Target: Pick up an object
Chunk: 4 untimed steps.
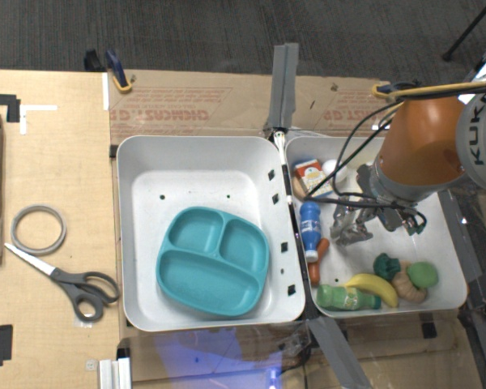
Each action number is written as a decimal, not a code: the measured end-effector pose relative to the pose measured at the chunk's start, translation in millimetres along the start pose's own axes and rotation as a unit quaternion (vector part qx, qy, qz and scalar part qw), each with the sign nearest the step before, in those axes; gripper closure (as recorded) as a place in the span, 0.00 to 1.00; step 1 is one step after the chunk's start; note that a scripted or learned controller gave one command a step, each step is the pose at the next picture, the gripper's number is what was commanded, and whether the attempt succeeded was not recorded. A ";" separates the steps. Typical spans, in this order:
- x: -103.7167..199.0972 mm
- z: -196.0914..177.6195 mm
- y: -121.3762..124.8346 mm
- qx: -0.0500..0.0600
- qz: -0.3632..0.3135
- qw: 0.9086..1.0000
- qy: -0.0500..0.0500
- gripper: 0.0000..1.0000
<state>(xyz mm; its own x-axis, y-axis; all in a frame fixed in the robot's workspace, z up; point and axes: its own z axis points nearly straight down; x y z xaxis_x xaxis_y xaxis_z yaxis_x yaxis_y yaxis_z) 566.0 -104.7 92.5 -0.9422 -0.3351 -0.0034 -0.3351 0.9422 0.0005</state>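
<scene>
The right bin (449, 241) holds several small objects: a blue bottle (309, 225) lying along its left wall, a red and white carton (309, 173) at the back left, a green bottle (346, 297) and a yellow banana (373, 286) at the front, a dark green toy (386, 265), a tan piece (408, 286) and a light green round thing (422, 275). My gripper (352, 230) hangs low over the middle of this bin, just right of the blue bottle. Nothing shows between its tips. The orange wrist band (421, 140) covers the bin's back right part.
A teal divided plate (215, 259) lies in the left bin (146, 164). On the wooden bench to the left are scissors (73, 283) and a tape ring (39, 228). A grey bar (283, 87) stands behind the bins' shared wall. Cables (352, 148) loop from the wrist.
</scene>
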 end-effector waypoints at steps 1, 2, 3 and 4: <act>81.6 0.3 -10.9 0.000 0.057 0.998 0.001 0.00; 66.8 0.2 34.1 0.000 0.026 1.000 0.000 0.00; 64.5 0.4 -17.7 0.000 -0.001 1.000 0.000 0.00; 30.5 0.2 22.9 0.000 -0.017 1.000 0.000 0.00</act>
<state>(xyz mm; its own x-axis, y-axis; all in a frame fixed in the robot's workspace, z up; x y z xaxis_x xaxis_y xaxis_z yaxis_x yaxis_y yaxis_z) 529.6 -93.3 92.2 -0.9301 -0.3672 -0.0043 -0.3672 0.9302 -0.0001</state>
